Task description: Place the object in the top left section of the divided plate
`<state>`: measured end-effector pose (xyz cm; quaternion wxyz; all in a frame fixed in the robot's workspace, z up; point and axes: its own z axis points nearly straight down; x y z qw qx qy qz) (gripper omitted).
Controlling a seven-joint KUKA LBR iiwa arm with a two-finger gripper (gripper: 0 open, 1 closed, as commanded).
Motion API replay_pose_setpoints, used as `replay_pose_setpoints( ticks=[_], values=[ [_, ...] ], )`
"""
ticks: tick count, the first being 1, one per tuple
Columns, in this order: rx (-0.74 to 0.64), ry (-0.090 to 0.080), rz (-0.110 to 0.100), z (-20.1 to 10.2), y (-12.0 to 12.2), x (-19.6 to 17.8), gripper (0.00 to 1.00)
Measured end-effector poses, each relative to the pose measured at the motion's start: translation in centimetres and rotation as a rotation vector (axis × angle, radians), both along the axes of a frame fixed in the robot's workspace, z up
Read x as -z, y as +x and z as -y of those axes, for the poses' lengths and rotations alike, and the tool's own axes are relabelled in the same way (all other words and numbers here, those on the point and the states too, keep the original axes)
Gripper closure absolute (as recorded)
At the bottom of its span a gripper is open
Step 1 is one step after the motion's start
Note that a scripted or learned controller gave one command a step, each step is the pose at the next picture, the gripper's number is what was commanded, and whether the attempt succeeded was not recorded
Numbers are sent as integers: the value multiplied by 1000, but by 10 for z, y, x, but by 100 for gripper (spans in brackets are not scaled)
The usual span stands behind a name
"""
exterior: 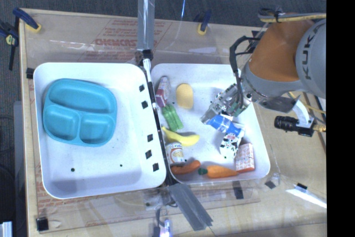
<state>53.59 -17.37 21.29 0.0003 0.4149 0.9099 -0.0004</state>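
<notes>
Gripper [223, 106]: low in the right bin, right of centre, just above the blue-and-white carton; whether it is spread or pressed together I cannot tell; nothing seen held
Divided plate [79, 112]: blue, upper left of the left bin [89, 175], lying flat; one long section and two smaller ones; top left section bare
Bin wall [150, 119]: shared rim between the bins, black clips along it; any carry must clear it
Right bin [208, 72]: crowded; along its left side a dark bottle [162, 91], a green item [172, 117], a banana [181, 137], a small jar [176, 152]
Yellow piece [185, 95]: lemon-like, alone near the top, well apart from the rest
Carrots [208, 170]: two, along the near wall
Blue-and-white carton [227, 124]: likely target, being nearest the gripper; touching a black-and-white carton [228, 144], with a pink packet [244, 156] just beside
Handling, judged: carton looks light, toy-like, fairly stiff, smooth-faced so it may slip; grip across the narrow flat faces near the middle; neighbours crowd its lower side, so approach from above
</notes>
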Motion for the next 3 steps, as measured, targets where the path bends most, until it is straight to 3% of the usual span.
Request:
replay_pose_setpoints(
  ticks=[1, 2, 3],
  values=[
    [-204, 2, -3, -86, 17, 12, 100],
    [-406, 1, -3, -165, -14, -5, 100],
    [-344, 0, 0, -246, -22, -16, 100]
  ],
)
